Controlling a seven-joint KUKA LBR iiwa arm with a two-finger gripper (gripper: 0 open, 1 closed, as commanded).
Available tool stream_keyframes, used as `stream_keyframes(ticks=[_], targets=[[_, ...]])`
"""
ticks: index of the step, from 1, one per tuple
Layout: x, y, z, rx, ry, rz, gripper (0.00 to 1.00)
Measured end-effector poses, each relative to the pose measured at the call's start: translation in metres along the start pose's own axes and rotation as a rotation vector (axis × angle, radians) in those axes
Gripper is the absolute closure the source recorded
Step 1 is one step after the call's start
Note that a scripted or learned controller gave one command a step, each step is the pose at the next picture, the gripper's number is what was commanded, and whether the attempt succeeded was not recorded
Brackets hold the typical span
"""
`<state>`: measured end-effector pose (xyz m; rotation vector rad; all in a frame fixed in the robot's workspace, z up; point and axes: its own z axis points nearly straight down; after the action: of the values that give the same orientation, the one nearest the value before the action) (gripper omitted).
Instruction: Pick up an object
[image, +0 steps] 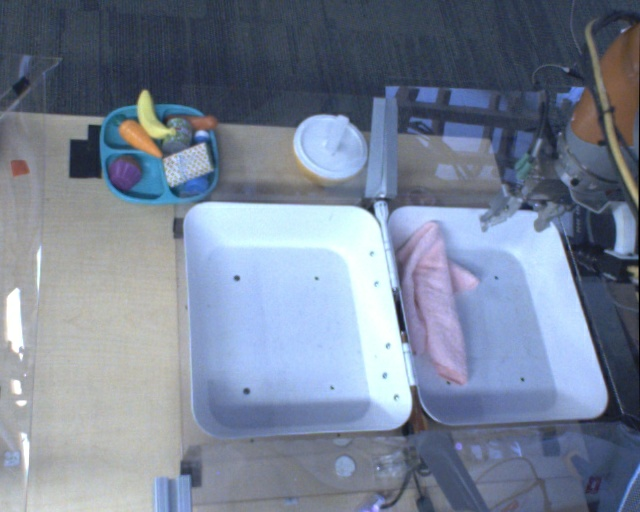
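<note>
- Gripper (520, 208) hangs over the far edge of the right bin (560, 300), its two fingers spread apart with nothing between them; it is well apart from the cloth.
- Only one thing lies in either bin to pick up: a pink cloth (435, 300), bunched into a long roll along the left side of the right bin, close to the wall shared with the left bin (290, 320).
- Judging by its folds, the cloth is soft, light and limp; it should sag and trail when lifted, and is in no danger of breaking.
- Best hold is probably the thick middle of the roll, where the fingers can pinch several layers; the small flap sticking out on its right side may be thinner, though the view is too coarse to be sure.
- Bin floor looks smooth and white, so the cloth could slide under a shallow pinch.
- Room is ample on the cloth's right; its left flank sits tight by the wall.
- Beyond the bins on the wooden bench (90, 320) stand a blue tray of toy food (158, 152) and a white lidded cup (331, 147).
</note>
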<state>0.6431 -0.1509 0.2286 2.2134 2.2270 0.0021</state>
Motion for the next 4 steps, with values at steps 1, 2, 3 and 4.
stream_keyframes(ticks=[1, 2, 3, 4], targets=[[0.070, 0.019, 0.117, 0.001, 0.001, -0.095, 0.00], [0.033, -0.051, 0.138, -0.011, -0.001, 0.030, 0.00], [0.070, -0.027, 0.138, -0.013, 0.000, -0.034, 0.00], [0.066, -0.062, 0.137, -0.014, -0.001, -0.068, 0.00]])
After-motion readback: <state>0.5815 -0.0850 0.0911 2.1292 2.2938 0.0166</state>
